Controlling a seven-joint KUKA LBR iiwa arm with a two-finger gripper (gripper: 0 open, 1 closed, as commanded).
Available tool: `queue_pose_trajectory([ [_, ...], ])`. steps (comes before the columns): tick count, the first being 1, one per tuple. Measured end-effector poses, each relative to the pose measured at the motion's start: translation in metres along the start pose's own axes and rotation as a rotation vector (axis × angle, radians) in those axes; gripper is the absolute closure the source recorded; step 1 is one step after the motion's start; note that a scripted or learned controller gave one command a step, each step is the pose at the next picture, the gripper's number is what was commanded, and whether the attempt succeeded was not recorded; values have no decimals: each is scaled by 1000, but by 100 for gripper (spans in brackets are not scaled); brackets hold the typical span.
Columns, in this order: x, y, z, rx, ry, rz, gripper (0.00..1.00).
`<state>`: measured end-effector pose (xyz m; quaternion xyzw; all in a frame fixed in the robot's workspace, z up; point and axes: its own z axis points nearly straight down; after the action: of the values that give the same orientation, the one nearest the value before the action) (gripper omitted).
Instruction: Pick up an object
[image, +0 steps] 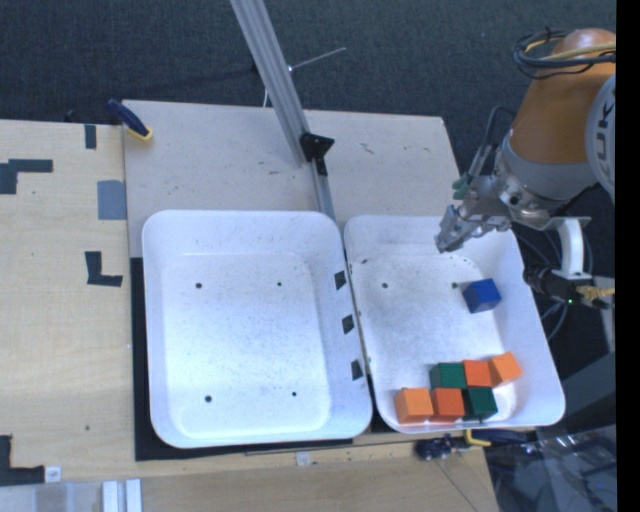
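Note:
My gripper (449, 238) hangs over the far end of the right bin (400, 320), pointing down and to the left, with nothing seen between its fingers. A blue cube (482, 295) lies on the bin floor a little nearer and to the right of it. At the bin's near end sits a cluster of blocks: an orange one (413, 404) on the left, another orange (449, 402), two green ones (449, 375) (482, 401), and two more orange (477, 373) (506, 367).
The left bin (245, 325) sits beside the right one, with black clips along the shared rim. A slanted metal post (285, 85) rises behind the bins. A blue and yellow tool (130, 120) lies at the bench's far left.

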<state>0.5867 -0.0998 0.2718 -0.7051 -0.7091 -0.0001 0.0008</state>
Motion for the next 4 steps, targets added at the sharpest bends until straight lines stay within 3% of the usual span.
queue_pose_trajectory([
  [3, 148, -24, 47, 3, 0, -1, 100],
  [4, 194, -34, 34, 0, 0, -2, 100],
])
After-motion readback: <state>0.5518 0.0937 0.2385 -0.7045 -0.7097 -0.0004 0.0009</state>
